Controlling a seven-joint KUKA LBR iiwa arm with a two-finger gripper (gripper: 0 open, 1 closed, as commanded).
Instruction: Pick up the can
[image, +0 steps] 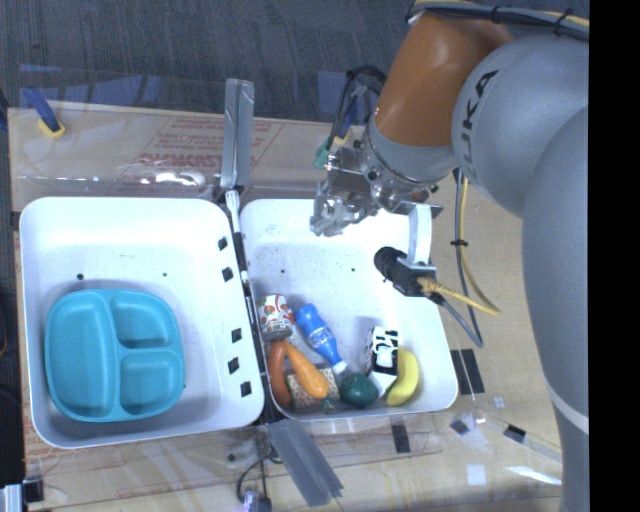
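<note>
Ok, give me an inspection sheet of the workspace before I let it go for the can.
Surface: bench with two white bins, left bin, right bin.
Job's things: can in right bin, by the divider.
Clutter: blue bottle, carrot, banana, green ball; blue tray in left bin.
Grippers: gripper over right bin's far edge, away from the can.
Cables: yellow cable by the arm.
Surroundings: tape marks on bench.

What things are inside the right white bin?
In the right bin: a can, a blue bottle, a carrot, a banana, a green ball and a black-and-white item. What lies beneath this pile is covered.
</note>
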